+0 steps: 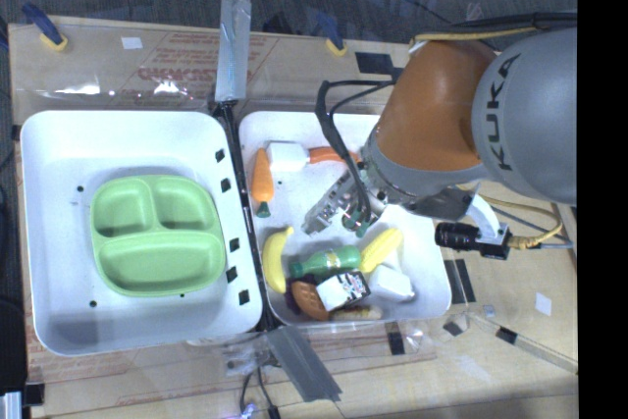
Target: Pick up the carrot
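Observation:
The carrot is orange with a green stub at its lower end. It lies lengthwise against the left wall of the right bin, in the far half. My gripper hangs over the middle of that bin, to the right of the carrot and a little nearer the camera, apart from it. The bulky orange-banded wrist covers the bin's right side. Nothing shows held at the gripper's tip.
The right bin also holds a white block, a second orange piece, a banana, a green bottle, a yellow item, a small carton and a brown item. A green divided plate sits in the left bin.

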You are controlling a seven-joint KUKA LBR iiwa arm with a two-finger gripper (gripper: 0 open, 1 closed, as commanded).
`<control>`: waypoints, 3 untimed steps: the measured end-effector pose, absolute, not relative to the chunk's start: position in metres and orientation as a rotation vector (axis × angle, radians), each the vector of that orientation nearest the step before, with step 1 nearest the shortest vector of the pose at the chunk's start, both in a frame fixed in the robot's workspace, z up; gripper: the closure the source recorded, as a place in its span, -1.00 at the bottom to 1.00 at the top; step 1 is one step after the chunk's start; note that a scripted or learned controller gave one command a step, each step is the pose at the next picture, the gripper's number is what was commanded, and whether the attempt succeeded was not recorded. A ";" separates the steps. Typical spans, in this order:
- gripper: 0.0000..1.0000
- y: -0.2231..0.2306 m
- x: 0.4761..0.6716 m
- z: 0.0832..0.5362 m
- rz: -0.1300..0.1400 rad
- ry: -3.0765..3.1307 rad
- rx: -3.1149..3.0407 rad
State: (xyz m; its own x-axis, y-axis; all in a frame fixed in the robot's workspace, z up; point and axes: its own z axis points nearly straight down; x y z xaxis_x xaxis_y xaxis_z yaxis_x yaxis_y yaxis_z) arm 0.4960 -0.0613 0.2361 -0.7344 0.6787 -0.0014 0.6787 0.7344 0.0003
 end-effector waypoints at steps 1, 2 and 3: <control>-1.00 -0.061 0.496 0.235 -0.001 2.927 1.145; -1.00 -0.117 0.520 0.185 -0.003 2.811 1.416; -1.00 -0.196 0.552 0.145 -0.004 2.798 1.437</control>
State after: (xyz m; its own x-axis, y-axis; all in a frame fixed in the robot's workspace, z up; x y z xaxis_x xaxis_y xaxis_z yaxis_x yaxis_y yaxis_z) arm 0.5520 -0.1956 0.1451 -0.5825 0.8128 0.0022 0.8128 0.5825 -0.0037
